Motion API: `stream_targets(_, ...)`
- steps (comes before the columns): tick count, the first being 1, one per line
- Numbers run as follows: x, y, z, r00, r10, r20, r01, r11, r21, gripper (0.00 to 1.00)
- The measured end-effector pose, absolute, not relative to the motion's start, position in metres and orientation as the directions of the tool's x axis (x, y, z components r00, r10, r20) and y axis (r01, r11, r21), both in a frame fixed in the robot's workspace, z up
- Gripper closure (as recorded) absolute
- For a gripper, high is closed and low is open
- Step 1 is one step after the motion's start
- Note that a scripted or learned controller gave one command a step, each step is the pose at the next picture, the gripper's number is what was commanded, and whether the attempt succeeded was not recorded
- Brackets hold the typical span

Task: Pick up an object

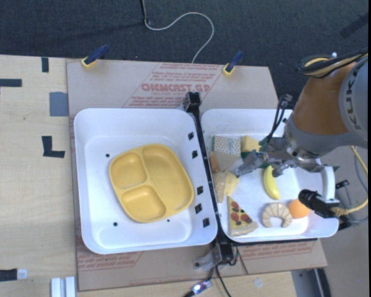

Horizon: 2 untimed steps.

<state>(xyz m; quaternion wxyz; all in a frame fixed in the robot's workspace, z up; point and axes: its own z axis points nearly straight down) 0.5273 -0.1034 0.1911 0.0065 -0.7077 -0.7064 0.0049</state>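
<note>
Pizza slice [240,218] at right bin [309,231] front rim; gripper [252,163] mid-bin near banana [271,183], spread unclear.

Yellow tray [151,182]; white bins [86,135]; orange-banded grey arm [324,107].

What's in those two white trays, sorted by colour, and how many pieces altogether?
Yellow: 4 – divided plate, banana, cheese wedge, a small piece by the gripper
Orange: 1 – orange fruit
Tan: 1 – croissant
Mixed colours: 2 – pizza slice, greenish sponge-like block
Total: 8, though the arm may hide more.
</note>
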Motion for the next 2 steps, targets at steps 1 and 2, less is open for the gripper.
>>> stream_targets(1, 0.531, -0.103, 0.198, -0.001, 1.0, 0.001, 1.0, 0.001, -0.002, 0.0)
stream_targets(2, 0.523, -0.1, 0.136, -0.001, 1.0, 0.001, 1.0, 0.001, -0.009, 0.0)
